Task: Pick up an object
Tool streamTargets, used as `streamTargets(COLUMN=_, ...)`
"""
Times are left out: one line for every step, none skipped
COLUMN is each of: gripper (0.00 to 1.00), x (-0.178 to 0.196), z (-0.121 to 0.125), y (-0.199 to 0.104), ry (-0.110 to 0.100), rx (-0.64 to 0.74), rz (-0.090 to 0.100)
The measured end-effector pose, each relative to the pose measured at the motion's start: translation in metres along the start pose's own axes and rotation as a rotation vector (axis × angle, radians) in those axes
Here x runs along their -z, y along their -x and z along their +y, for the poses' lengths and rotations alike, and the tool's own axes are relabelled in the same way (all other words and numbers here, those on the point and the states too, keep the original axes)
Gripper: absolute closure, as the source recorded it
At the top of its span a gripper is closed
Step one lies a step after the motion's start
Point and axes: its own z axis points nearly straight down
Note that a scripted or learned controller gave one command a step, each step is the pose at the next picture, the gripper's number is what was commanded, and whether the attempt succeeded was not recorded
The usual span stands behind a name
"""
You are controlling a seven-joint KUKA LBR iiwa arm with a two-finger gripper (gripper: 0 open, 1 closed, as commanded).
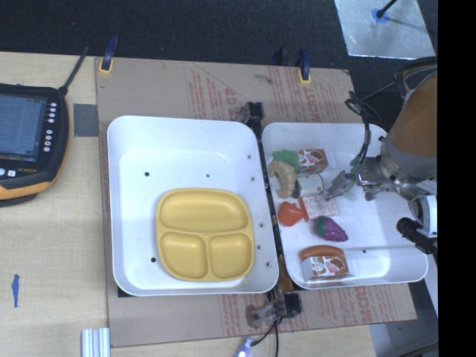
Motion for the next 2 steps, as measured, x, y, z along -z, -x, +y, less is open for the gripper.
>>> streamTargets(gripper=0.00, x=-0.050, z=-0.063, y=-0.048, ry=0.001, rx=0.001, rz=0.001)
streamTargets(gripper=1.00, x=-0.039, z=-0.063, y=-0.047, ry=0.000, rx=0.005, rz=0.000)
